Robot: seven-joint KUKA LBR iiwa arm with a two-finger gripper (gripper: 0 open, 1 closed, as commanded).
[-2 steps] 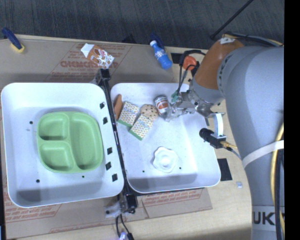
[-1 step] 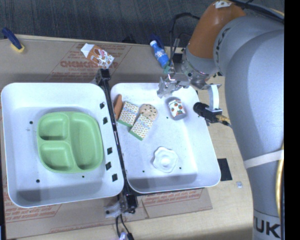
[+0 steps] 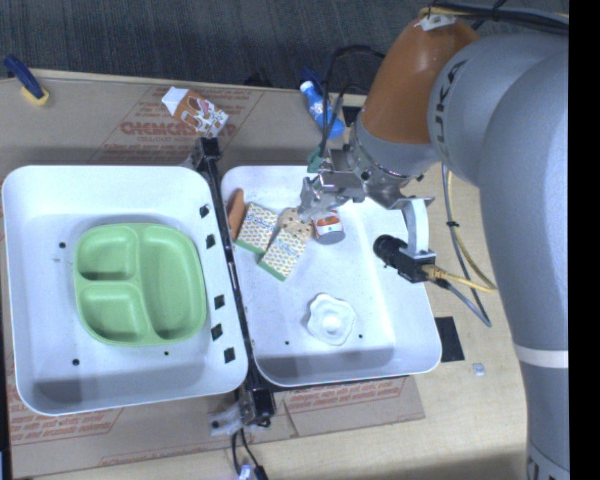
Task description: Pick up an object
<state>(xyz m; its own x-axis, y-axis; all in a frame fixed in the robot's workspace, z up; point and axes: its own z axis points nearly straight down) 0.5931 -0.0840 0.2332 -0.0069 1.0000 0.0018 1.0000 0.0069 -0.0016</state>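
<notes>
The small can [image 3: 328, 230] sits near the back of the right bin [image 3: 410, 340], touching a cracker packet [image 3: 288, 245], directly under the gripper [image 3: 322, 196], which could nudge it aside.

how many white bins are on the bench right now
2. The left bin holds a green divided plate. The right bin sits beside it, under the gripper. Nothing suggests a third, hidden bin.
</notes>
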